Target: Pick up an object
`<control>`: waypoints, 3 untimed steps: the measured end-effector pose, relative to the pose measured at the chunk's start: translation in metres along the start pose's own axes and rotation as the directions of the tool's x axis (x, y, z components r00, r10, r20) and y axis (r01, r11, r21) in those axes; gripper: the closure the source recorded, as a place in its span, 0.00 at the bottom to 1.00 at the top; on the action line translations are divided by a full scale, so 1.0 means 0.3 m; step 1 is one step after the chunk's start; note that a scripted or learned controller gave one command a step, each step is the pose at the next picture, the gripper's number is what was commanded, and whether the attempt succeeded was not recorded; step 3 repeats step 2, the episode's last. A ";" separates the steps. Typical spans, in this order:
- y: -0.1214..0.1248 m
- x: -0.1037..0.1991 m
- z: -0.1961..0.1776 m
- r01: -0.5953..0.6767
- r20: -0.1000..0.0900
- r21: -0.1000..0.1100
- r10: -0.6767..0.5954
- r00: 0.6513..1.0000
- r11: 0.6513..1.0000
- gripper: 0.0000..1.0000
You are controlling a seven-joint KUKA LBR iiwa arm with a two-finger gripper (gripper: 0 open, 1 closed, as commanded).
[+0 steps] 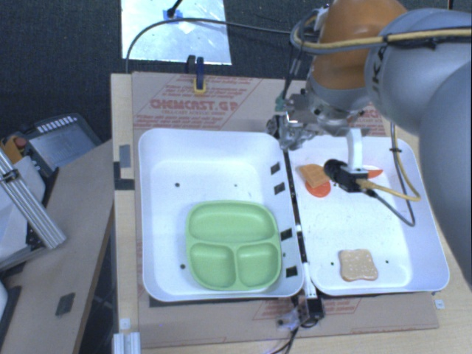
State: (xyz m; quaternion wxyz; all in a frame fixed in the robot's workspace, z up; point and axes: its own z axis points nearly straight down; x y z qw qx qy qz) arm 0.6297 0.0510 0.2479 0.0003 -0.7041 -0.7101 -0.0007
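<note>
- In the camera view, you see two white bins side by side. The left bin (158,161) holds a green tray (232,245) near its front edge.
- The right bin (420,249) holds the food. An orange chip (313,174) and a red slice (319,189) touch each other near the back left corner. A piece of toast (358,265) lies flat near the front edge. A small red bit (374,172) peeks out by the black cable end.
- The gripper (289,133) hangs at the back of the wall between the two bins. You cannot tell if it is open or closed, and you see nothing in it.
- The chip and slice are the nearest things. They lie just toward the front and a little to the right of the gripper. The chip's long side runs across the bin.
- The toast is far off, toward the front edge.
- Watch the middle wall, because the chip sits close to it. I think there is more room on the chip's right side, but the yellow cable (391,194) lies there.
</note>
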 end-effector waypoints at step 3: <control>0.006 0.165 -0.012 -0.004 0.000 -0.001 0.004 1.000 1.000 0.00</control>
